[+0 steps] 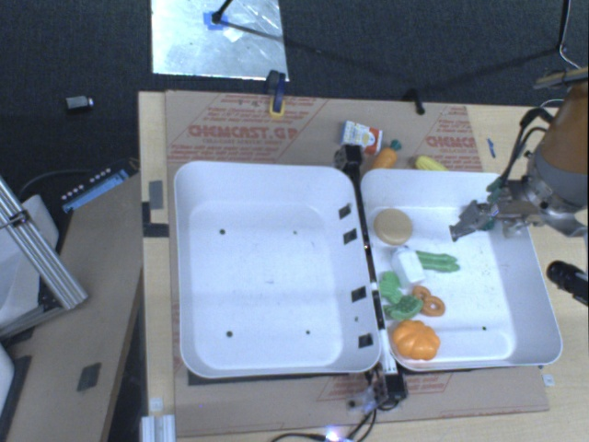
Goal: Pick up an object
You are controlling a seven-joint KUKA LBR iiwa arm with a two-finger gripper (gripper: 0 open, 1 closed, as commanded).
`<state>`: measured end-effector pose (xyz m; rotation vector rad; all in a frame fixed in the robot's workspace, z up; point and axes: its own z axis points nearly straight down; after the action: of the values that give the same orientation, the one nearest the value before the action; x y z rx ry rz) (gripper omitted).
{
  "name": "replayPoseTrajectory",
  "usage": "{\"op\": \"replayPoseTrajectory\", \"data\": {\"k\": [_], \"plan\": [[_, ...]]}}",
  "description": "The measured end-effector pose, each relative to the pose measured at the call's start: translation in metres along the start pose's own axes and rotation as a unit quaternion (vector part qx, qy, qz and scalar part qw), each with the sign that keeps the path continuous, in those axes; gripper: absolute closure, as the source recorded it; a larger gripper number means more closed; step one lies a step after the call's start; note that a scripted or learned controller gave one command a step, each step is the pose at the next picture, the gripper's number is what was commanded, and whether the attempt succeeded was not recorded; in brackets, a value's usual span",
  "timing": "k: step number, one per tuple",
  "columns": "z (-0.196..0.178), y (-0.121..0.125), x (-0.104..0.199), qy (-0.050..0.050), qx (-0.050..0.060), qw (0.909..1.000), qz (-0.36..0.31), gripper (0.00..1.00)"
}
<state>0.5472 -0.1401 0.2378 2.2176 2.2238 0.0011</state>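
Orange pumpkin (415, 339): nearest the camera, at about 7 o'clock in the right bin (525, 288), close to the divider.
Orange ring (429, 302): just beyond the pumpkin toward 12 o'clock, touching a green leafy piece (394, 295) on its 9 o'clock side.
White block (408, 265): just beyond the ring, tilted, near the divider.
Green pod (438, 262): at 3 o'clock of the white block, lying flat, just beside it.
Tan round disc (394, 226): farther on, at about 10 o'clock in the right bin.
My jaws (463, 226): hanging over the right bin at 3 o'clock of the tan disc, apart from it, pointing toward 9 o'clock; I cannot tell how wide they stand, and I see nothing between them.
Left bin (267, 265): at 9 o'clock of the right bin, sides touching.
Bench (230, 122): past the bins at 12 o'clock, a small carton (361, 135), an orange carrot-like piece (386, 157) and a yellow piece (428, 164) lie outside the rim.
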Motion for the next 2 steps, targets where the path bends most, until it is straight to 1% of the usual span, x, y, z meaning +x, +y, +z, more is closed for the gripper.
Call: {"op": "replayPoseTrajectory", "data": {"k": [1,2], "plan": [[-0.011,0.001,0.000,0.000,-0.002,1.0000,-0.001,1.00],[-0.072,0.058,-0.010,-0.001,-0.005,1.0000,-0.002,1.00]]}}
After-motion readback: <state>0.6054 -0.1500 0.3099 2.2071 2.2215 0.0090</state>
